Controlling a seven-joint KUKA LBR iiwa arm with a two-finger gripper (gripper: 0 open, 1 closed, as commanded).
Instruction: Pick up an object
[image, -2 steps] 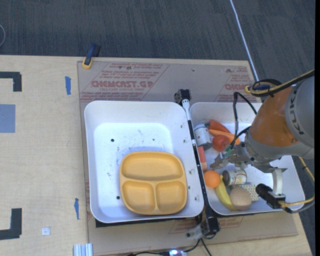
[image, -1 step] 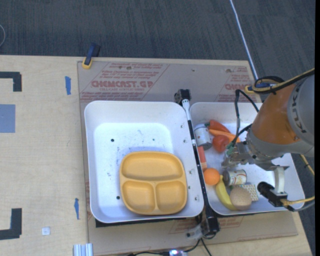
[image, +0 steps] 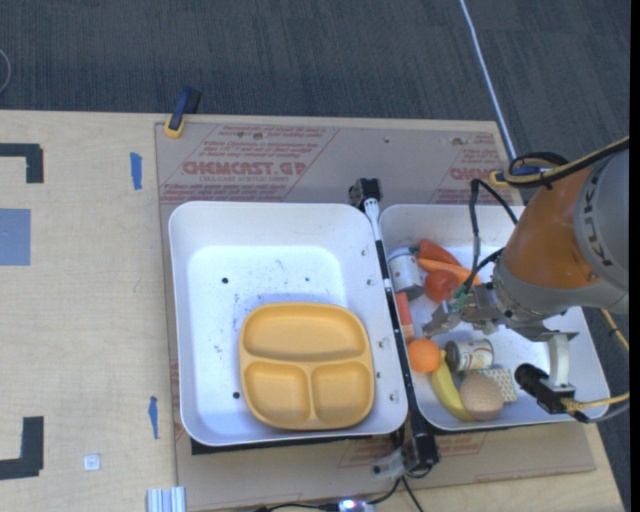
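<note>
Arm is reaching in from the right over the right bin (image: 598, 372), the gripper (image: 470, 312) hanging low above a clutter of toy food. Whether the gripper is open or closed, or grasping anything, cannot be told from this angle. Below it are lying an orange (image: 424, 355), a banana (image: 447, 390), a small jar (image: 470, 356) and possibly a bread roll (image: 482, 394). Left bin (image: 190, 300) is holding a yellow divided tray (image: 306, 362).

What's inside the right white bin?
An orange ball, yellow banana, tan bread roll, small jar and red-orange pieces. The grey arm covers the rest.
</note>
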